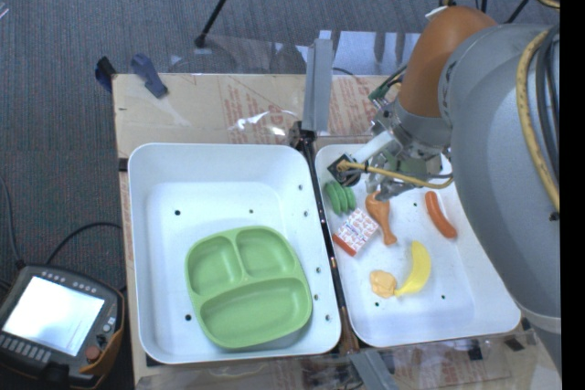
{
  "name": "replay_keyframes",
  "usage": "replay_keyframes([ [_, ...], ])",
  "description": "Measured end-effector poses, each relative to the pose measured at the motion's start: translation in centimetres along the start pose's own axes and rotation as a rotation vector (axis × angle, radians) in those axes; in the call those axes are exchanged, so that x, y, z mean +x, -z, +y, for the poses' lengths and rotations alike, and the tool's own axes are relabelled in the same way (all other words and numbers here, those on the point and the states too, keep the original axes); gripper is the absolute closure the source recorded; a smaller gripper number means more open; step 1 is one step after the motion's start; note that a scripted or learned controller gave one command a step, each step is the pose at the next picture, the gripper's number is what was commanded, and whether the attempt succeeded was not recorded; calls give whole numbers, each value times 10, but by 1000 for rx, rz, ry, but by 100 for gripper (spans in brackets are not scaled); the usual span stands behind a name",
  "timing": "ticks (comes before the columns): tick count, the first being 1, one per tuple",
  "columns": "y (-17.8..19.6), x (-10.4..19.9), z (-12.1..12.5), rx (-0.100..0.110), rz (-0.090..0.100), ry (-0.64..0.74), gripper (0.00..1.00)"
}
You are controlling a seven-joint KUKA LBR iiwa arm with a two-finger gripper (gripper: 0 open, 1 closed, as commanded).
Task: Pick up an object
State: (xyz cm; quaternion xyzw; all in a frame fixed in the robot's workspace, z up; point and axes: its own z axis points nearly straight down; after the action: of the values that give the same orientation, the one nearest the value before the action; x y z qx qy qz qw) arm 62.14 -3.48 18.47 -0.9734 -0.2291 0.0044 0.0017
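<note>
Left bin (155,196): held one green divided plate (249,288), lying flat. Right bin (475,306): banana (417,268) nearest, with orange piece (383,283) touching it; then snack packet (356,232), sausage (440,215), drumstick (380,215), green item (339,196). Gripper (388,185) hung over the drumstick, the likely pick; jaw state could not be told.

Orange toy drumstick (380,215) flat in the right bin (475,306), between green toy (340,196) and sausage (441,215).
</note>
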Motion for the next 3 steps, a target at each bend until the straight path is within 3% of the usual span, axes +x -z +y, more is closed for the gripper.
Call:
replay_keyframes([
  [1,0,0,-1,0,0,1,0],
  [2,73,-10,49,-5,8,18,0],
  [3,-93,-32,35,5,-6,-73,0],
])
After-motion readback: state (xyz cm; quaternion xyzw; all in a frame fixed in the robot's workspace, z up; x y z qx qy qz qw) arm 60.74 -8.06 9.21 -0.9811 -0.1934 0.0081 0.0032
